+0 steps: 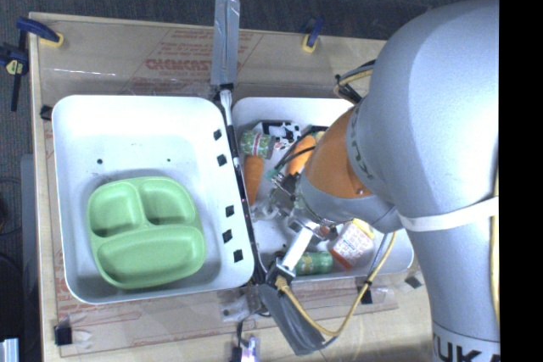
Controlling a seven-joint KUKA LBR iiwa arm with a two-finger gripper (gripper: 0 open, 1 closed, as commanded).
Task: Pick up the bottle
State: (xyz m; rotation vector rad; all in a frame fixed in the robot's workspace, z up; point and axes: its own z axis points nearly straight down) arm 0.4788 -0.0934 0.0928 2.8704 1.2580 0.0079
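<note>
A green bottle (318, 264) lies on its side near the front wall of the right bin (327, 108). The arm comes in from the right, its orange band (327, 169) over the bin's middle. Below the band the gripper (288, 225) sits low among the bin's contents, just up and left of the bottle. A white elongated part (297, 250) slants down beside the bottle's left end; I cannot tell whether it touches the bottle. The wrist hides much of the gripper.
The right bin also holds a red and white packet (352, 242), an orange item (253, 174), a green can (259, 142) and a black and white item (284, 130). A green divided plate (144, 229) lies in the left bin (127, 119). A divider wall (229, 182) separates the bins.
</note>
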